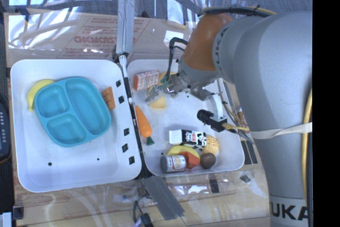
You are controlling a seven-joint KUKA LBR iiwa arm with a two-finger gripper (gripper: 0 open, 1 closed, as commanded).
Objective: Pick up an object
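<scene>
Hovering low in the right bin (234, 159), the tool (166, 87) just above a pale yellow wedge (157, 103), like a cheese piece. Cannot tell whether opened or closed. Probably being light, stiff toy plastic, a bit slippery; taking hold across the flat sides seeming best. Lying just beside: a small orange carton (145, 80), behind the tool.

Glossy blue plastic tray (71, 110); smooth white bins (32, 167).

Pale wedge (158, 103) in right bin (234, 159)
</scene>
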